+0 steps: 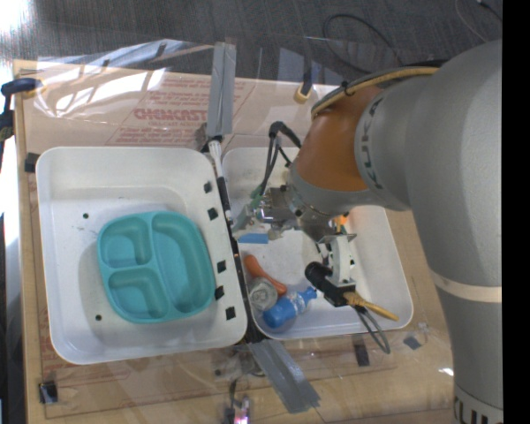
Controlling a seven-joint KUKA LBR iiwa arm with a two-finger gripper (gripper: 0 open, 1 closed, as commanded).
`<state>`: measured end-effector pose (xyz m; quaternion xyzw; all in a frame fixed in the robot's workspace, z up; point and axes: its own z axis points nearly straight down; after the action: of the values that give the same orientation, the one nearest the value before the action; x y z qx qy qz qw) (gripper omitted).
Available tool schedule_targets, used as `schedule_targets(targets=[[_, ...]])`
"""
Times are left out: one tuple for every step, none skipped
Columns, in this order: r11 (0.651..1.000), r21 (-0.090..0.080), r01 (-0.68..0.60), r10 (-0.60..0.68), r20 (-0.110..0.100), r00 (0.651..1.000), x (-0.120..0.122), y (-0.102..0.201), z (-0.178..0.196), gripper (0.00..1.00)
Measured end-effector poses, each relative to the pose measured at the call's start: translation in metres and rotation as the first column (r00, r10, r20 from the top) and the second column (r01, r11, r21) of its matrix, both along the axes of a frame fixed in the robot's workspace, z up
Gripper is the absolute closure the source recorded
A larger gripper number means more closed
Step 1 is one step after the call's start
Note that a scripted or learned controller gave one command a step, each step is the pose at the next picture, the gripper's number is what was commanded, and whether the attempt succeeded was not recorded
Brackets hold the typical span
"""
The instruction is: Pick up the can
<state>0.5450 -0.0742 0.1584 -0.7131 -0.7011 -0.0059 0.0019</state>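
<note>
Gripper (270, 212) low over the right bin (394, 263), toward its left wall; impossible to tell how far open, or whether holding anything. Just beside it, a small blue piece (254, 237). Toward the front, an orange stick (268, 273), then the can (262, 295) in the front left corner, touching a blue bottle (292, 308). In the left bin (62, 201), a teal divided tray (155, 266).

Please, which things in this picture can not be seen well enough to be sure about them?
All in the camera view:
1. right bin: much of its floor is hidden under the arm.
2. silvery round thing, perhaps the can: small and blurred, with the blue thing right beside it.
3. The blue thing: too blurred to say what it is.
4. orange thing: too small to name.
</note>
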Motion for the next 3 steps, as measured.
schedule_targets(targets=[[0.998, -0.01, -0.059, 0.059, -0.01, 0.998, -0.056, 0.069, 0.033, 1.0], [1.0, -0.011, 0.014, -0.014, -0.01, 1.0, 0.022, -0.043, -0.011, 1.0], [0.928, -0.009, -0.373, 0.373, -0.008, 0.928, -0.046, -0.015, 0.033, 1.0]])
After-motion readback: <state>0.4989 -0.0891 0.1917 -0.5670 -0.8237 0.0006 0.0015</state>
